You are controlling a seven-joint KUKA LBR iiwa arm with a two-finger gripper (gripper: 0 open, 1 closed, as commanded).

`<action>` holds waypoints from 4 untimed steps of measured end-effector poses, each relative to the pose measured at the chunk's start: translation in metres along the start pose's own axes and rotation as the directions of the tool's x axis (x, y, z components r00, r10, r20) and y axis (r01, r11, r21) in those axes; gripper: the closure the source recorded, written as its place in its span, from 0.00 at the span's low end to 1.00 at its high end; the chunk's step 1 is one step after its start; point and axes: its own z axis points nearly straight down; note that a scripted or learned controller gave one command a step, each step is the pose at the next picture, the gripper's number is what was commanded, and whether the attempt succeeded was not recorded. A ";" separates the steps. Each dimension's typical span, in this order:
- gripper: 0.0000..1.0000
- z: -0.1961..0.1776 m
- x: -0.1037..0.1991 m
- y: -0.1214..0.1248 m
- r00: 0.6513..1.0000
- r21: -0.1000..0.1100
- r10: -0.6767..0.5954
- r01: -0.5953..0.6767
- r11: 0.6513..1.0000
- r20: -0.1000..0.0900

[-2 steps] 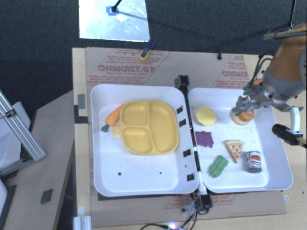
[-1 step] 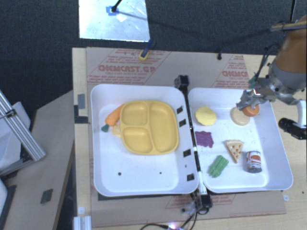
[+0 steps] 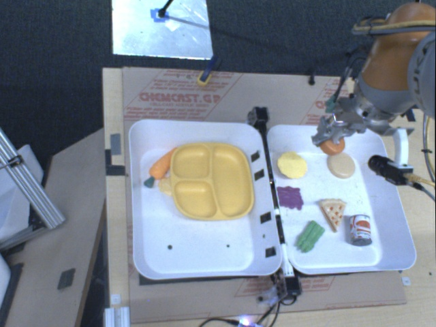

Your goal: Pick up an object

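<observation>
In the left bin (image 3: 146,251) sits a yellow tray (image 3: 208,180); right bin (image 3: 395,240) has toy food; end effector (image 3: 332,133) grip can't be made out; cardboard-topped counter (image 3: 184,94).

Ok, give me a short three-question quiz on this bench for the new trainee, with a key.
1. True or false: the yellow tray lies in the right bin.
2. Which lies nearest the can? A) carrot B) pizza slice C) yellow round piece
3. Fill in: the gripper is over the ___ corner of the right bin, above an orange thing.

Key: 1 false, it lies in the left bin. 2 B. 3 far.
</observation>
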 end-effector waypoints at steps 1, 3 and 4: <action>1.00 0.011 0.048 0.027 1.000 0.000 0.001 -0.001 1.000 0.000; 1.00 0.004 0.115 0.052 1.000 0.000 0.005 -0.005 1.000 0.001; 1.00 0.004 0.113 0.049 1.000 0.002 0.007 -0.007 1.000 0.002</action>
